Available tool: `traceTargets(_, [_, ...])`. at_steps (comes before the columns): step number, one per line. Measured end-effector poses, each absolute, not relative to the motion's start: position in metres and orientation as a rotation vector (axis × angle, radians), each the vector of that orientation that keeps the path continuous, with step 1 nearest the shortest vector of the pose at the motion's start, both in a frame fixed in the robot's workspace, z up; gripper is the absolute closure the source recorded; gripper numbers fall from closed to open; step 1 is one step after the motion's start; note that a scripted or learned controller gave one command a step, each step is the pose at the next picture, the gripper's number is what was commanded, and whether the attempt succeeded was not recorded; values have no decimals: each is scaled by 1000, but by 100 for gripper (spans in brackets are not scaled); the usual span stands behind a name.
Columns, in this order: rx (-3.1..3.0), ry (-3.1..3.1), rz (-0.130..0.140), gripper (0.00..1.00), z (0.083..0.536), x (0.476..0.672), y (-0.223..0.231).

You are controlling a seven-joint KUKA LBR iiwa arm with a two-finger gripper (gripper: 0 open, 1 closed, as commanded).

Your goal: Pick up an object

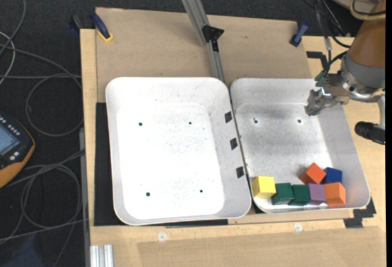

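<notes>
Several small blocks lie bunched along the near edge of the right bin [278,137]: a yellow block [264,185], two green blocks [292,193], a purple block [316,192], two orange blocks [334,193] and a blue block [333,175]. My gripper [315,102] hangs over the far right part of that bin, well behind the blocks and apart from them. Nothing shows between its fingers.
The left bin [168,149] lies beside the right one. A slanted metal pole [196,11] crosses the back of the bench down to the gap between the bins. Blue clamps [101,27] hold the board's far corners. Cables lie on the floor to the left.
</notes>
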State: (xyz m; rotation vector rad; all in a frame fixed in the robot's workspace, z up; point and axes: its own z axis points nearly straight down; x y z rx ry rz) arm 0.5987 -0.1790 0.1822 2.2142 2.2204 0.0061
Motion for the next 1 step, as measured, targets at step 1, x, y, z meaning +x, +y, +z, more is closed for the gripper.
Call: traceTargets(1, [2215, 2221, 5, 100, 219, 600, -179])
